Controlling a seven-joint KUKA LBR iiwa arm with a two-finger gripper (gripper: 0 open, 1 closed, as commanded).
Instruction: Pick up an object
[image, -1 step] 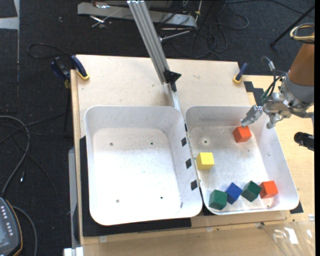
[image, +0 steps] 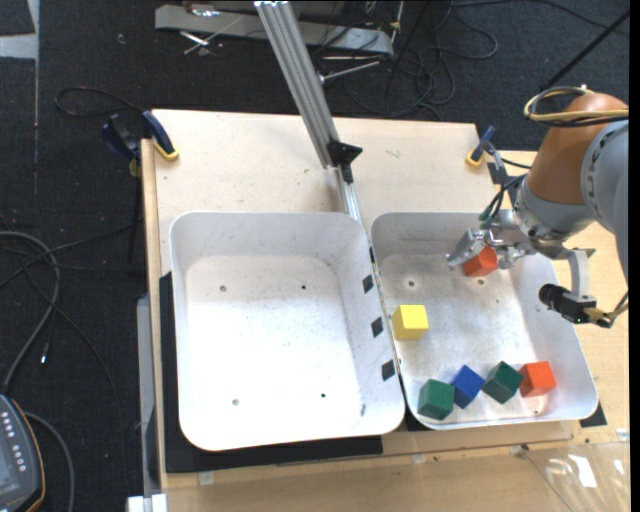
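Right bin (image: 560, 330) — 5 loose blocks; claw (image: 478, 255) closed on orange block (image: 482, 262).

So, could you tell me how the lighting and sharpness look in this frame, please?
Camera view: even, soft light; blocks such as the yellow block cast only faint shadows, the white bins show no harsh glare, and the gripper area looks slightly soft.

Six blocks (image: 411, 321); two white bins (image: 200, 240).

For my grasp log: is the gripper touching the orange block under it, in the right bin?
Touching. The camera view shows the orange block between the fingers of the gripper, with no gap visible.
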